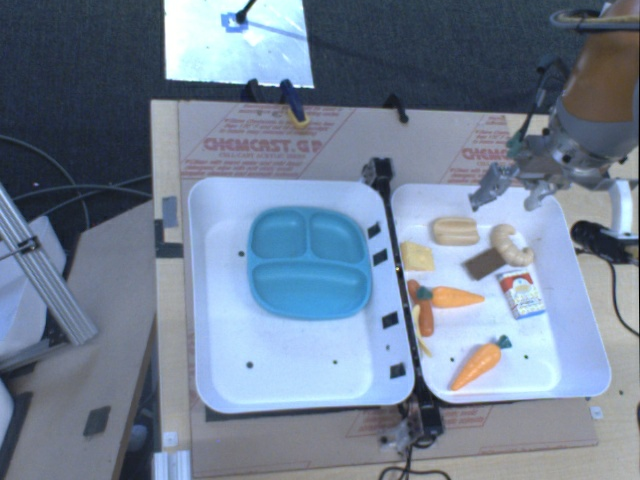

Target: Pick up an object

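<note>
My gripper [513, 190] hangs open above the far edge of the right bin [575, 298], with nothing between its fingers. Below it lie a tan bread roll [455, 231], a pale croissant [512, 244] and a brown chocolate piece [483, 264]. A cheese wedge [417, 257] sits near the bin's left wall. Two carrots lie in the bin, one [452, 296] at the middle and one [476, 363] at the front. A small red and white carton [522, 295] rests to the right. A short reddish sausage [426, 317] lies by the divider.
The left bin [225, 358] holds a blue divided plate [308, 263]. A black hinge strip [392, 268] runs between the bins. A blue and yellow clamp [294, 106] sits on the board behind the bins. A shiny metal sheet [238, 28] lies at the back.
</note>
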You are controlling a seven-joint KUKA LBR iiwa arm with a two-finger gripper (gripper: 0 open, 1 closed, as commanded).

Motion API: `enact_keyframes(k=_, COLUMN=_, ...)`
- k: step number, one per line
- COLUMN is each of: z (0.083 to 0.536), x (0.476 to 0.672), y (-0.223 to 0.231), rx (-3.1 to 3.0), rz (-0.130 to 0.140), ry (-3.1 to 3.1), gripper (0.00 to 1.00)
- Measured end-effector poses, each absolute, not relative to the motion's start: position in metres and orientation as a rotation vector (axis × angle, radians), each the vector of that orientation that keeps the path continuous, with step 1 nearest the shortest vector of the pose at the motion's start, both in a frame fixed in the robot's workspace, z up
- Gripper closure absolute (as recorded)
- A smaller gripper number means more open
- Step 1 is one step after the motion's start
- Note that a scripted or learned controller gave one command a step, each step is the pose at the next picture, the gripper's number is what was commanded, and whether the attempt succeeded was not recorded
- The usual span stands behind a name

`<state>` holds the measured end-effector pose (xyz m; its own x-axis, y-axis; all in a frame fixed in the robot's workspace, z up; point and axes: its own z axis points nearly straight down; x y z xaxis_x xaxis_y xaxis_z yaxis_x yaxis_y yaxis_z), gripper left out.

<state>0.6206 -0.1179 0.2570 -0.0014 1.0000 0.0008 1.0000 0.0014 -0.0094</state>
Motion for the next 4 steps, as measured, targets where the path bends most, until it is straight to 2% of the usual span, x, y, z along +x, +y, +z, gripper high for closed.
enact_keyframes(k=1, z=0.264, x=0.623, y=-0.118, rx=-2.219, rz=-0.001, ry=-2.226, gripper=0.0)
enact_keyframes(k=3, z=0.176, x=0.62, y=-0.122, rx=-2.219, rz=0.002, ry=-2.222, gripper=0.0)
enact_keyframes(k=4, z=0.116, x=0.619, y=-0.129, rx=-2.219, rz=0.003, ry=-2.221, gripper=0.0)
